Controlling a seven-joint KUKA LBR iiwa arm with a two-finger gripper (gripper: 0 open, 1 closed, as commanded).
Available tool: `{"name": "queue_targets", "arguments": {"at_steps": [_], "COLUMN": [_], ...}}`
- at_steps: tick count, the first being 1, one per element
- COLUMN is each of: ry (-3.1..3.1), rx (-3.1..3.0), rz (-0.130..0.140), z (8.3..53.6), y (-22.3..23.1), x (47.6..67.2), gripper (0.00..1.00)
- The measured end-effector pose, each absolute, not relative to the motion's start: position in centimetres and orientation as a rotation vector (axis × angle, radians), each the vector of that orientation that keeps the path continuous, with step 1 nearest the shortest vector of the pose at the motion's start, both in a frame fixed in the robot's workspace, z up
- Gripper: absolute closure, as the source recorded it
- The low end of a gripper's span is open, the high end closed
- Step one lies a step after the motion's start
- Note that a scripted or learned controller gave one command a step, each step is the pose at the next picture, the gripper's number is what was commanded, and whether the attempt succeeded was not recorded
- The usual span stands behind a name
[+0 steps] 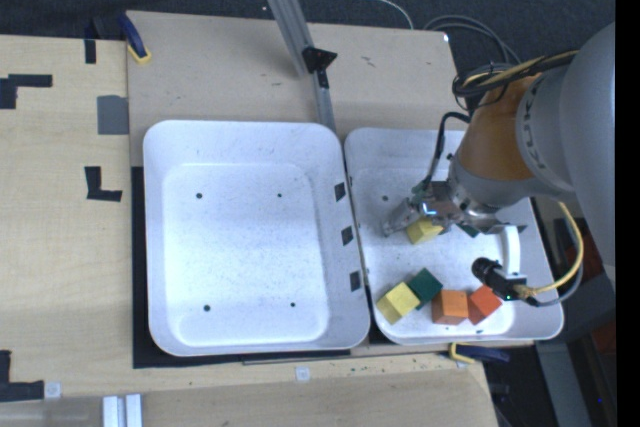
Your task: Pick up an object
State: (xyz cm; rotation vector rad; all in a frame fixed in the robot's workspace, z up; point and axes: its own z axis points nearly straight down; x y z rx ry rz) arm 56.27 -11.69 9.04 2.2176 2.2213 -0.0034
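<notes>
My gripper hangs low over the middle of the right bin, below the arm's orange band. It is open. A small yellow block lies on the bin floor right under it, between the spread fingers, and a gap shows between the left finger and the block. Along the bin's front edge lie a larger yellow block, a green block, an orange block and a red block.
The left bin sits beside the right one, their walls meeting at the centre ridge. A slanted metal post comes down from the top to the bins' back edge. Cables loop off the arm at the right.
</notes>
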Motion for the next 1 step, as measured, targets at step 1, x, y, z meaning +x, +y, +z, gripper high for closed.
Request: {"name": "queue_targets", "arguments": {"at_steps": [1], "ry": [2.224], "rx": [2.221], "rz": [-0.002], "z": [10.18], "y": [-11.63], "x": [56.18], "gripper": [1.0]}}
